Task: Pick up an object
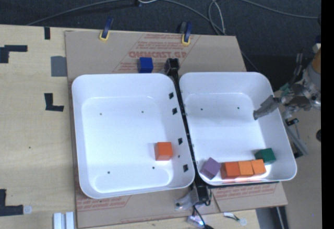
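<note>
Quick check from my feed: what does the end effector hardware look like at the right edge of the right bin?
The end effector is a dark grey, tapered finger piece jutting from a metallic grey body, over the right bin. Thin dark cables and a small green-tinted part sit around that body. A pale, rounded wrist section rises behind it.

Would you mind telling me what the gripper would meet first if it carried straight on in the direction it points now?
The gripper points left and slightly down over the right bin. It would probably meet that bin's bare white floor first, with no block in that line, though its height is hard to judge.
</note>
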`<state>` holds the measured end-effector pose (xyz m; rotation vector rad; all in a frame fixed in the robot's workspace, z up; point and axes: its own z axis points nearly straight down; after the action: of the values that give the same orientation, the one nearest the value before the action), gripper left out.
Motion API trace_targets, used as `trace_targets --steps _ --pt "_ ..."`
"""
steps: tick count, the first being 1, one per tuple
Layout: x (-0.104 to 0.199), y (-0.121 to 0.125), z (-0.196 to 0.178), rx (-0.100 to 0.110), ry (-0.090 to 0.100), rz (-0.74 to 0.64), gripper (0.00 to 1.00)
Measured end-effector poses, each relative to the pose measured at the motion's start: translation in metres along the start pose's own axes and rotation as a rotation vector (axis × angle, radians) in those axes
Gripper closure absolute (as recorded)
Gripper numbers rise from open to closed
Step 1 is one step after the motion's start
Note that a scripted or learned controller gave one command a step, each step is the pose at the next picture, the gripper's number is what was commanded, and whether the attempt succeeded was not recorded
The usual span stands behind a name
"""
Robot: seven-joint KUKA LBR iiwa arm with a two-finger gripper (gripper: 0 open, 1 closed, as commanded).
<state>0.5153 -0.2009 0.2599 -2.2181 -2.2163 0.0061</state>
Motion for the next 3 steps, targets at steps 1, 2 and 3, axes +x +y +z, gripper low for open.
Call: trace_targets --steps 1,2,3 --pt "0.0 0.001 -0.003 -0.007 -0.002 -0.001 0.0" --pt "-0.004 0.001 0.04 -0.003 -0.001 -0.001 0.0" --pt "-0.001 0.01 0.092 -0.002 0.0 -0.002 0.0"
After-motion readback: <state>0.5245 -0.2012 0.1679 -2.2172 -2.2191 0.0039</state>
